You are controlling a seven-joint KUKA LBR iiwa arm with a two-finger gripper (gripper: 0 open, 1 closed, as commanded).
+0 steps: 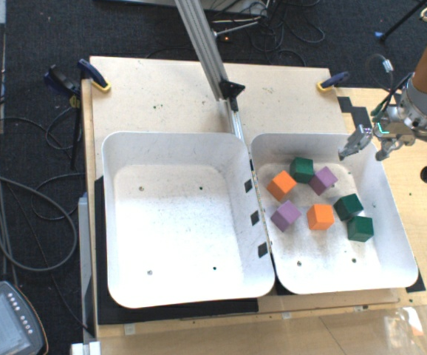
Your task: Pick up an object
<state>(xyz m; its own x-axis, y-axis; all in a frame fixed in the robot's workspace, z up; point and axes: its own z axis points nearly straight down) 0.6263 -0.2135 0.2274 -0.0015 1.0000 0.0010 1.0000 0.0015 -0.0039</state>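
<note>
I find the left bin [176, 220] bare of stock, so nothing there offers a pick; every candidate sits in the right bin [391, 220], my landmark for what follows. Near that bin's middle lie seven cubes in a loose cluster: purple cube [286, 214] and orange cube [281, 184] toward its left wall, then green cube [301, 169] and the others. Above the bin's upper right rim I hold the gripper [366, 146] spread and unladen, clear of the cubes.
</note>
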